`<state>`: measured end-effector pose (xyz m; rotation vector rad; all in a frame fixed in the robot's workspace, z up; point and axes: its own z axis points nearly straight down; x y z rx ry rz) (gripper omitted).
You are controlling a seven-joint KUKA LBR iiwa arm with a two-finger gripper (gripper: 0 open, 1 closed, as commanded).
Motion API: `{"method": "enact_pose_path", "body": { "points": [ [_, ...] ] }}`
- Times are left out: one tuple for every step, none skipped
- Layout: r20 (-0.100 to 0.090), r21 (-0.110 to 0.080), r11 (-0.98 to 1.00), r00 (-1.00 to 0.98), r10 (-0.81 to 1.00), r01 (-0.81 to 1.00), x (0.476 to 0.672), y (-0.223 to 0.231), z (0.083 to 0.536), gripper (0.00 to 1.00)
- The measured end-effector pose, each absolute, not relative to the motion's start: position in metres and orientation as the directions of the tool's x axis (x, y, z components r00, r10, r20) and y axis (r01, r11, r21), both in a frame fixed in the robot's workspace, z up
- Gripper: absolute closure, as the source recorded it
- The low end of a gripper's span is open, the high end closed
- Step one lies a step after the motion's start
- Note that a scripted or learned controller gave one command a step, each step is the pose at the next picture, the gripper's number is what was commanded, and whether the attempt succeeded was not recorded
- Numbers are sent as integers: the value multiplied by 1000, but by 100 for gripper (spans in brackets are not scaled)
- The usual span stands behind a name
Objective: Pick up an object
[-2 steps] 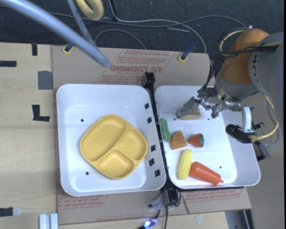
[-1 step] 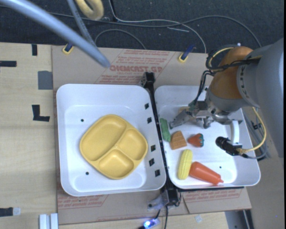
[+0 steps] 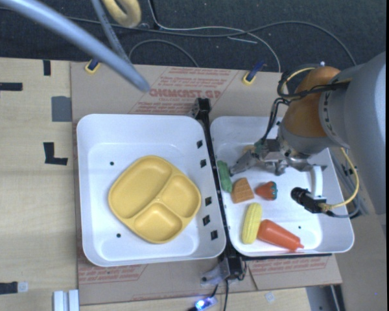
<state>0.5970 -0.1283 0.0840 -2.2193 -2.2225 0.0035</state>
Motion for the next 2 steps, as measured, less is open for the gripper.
{"method": "enact_pose_path", "body": {
  "points": [
    [-3, 1, 2, -2, 1000, 1000, 598, -128, 95, 100],
    [0, 2, 1, -1, 1000, 1000, 599, -131, 138, 100]
  ]
}}
